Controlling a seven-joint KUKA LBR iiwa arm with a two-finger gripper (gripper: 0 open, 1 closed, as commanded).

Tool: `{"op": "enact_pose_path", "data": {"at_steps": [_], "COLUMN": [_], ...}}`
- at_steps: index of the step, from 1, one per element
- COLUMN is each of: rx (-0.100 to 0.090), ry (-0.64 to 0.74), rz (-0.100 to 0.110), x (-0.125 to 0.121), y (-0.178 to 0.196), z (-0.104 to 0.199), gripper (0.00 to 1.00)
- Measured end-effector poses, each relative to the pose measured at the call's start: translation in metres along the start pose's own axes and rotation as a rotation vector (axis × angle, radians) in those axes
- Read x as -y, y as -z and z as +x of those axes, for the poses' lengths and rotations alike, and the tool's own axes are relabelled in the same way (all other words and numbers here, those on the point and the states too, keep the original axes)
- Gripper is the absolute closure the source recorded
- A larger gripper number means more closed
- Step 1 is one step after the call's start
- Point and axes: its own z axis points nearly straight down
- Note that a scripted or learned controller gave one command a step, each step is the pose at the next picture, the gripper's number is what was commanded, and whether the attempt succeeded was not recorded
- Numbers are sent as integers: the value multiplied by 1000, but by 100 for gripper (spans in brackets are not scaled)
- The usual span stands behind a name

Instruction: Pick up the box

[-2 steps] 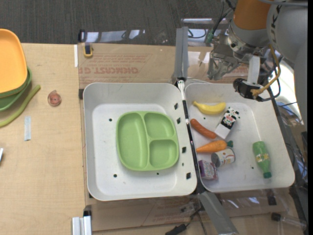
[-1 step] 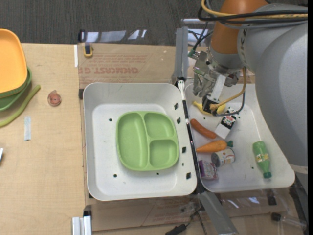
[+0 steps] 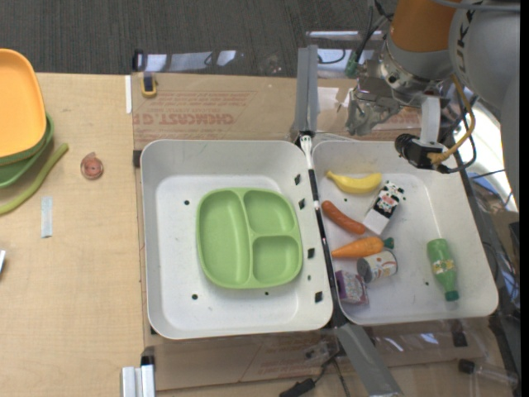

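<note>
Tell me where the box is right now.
The box lies in the right bin, just right of the banana and above the carrot.

Grey arm (image 3: pixel 488 31), orange band, black cables, metal wrist

Cow-print box in the right bin

The small black-and-white box (image 3: pixel 385 203) lies tilted near the bin's (image 3: pixel 475 304) middle, toward its far edge.

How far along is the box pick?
Nothing looks done: the box lies in the right bin between the banana and carrot. In hand: the pincer hangs above the bin's far edge, apart from it. Left: descend, grasp, lift.
</note>
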Motion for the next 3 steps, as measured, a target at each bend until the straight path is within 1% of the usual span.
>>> {"op": "enact_pose_path", "data": {"at_steps": [1, 2, 3], "rx": [0, 0, -1], "ry": [-193, 127, -177], "rz": [0, 2, 3], "x": [5, -5, -2], "y": [44, -11, -85], "z": [37, -42, -18], "gripper": [100, 100, 100]}}
